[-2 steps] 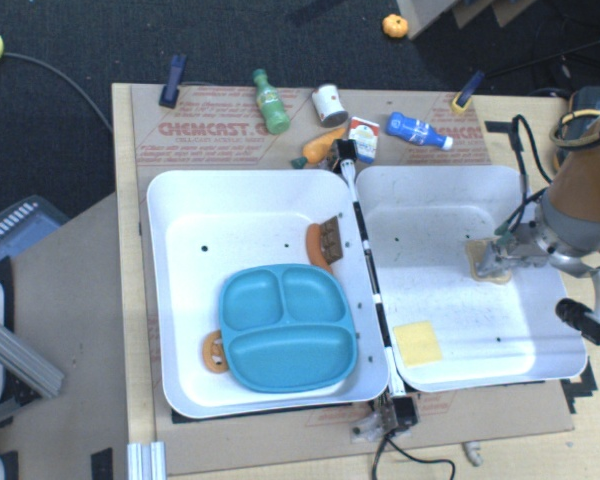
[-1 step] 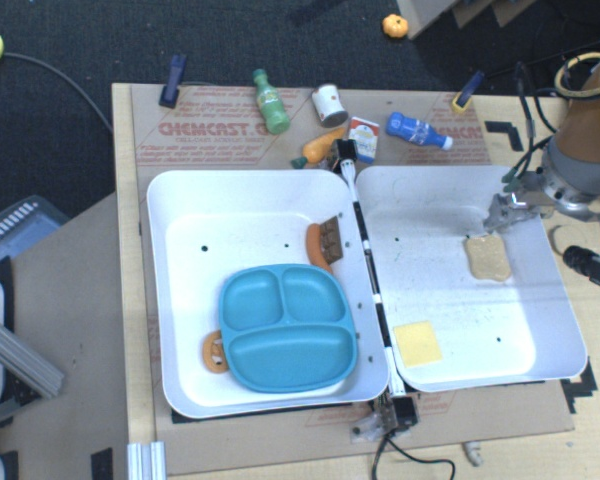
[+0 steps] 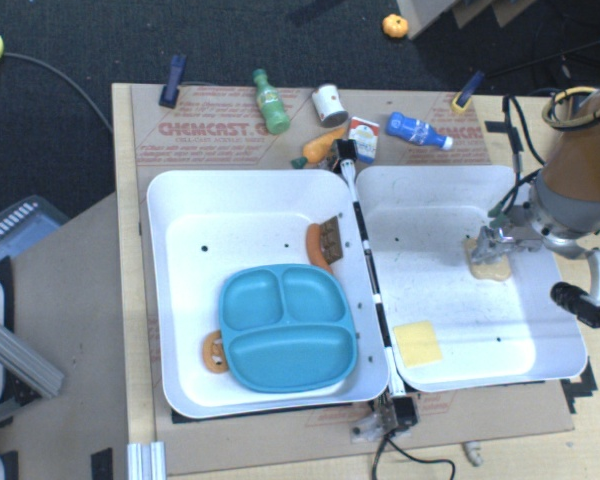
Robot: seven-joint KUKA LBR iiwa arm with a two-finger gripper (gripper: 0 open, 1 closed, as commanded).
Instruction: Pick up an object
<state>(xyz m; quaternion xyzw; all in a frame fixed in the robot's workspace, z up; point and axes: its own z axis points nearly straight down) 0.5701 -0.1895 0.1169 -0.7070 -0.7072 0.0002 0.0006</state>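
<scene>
The arm is reaching in from the right with its gripper (image 3: pixel 493 245) sitting low in the right bin (image 3: pixel 450 183), pressing down right over a small tan object (image 3: pixel 490 266) on the bin floor. I cannot tell whether it has any hold on that piece. A yellow square (image 3: pixel 417 343) is lying nearer the front of the same bin, while a blue divided plate (image 3: pixel 286 326) is filling much of the left bin (image 3: pixel 180 258).

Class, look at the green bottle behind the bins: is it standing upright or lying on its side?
Lying on its side. The green bottle shows its full length flat against the board, cap pointing toward the far edge.
</scene>
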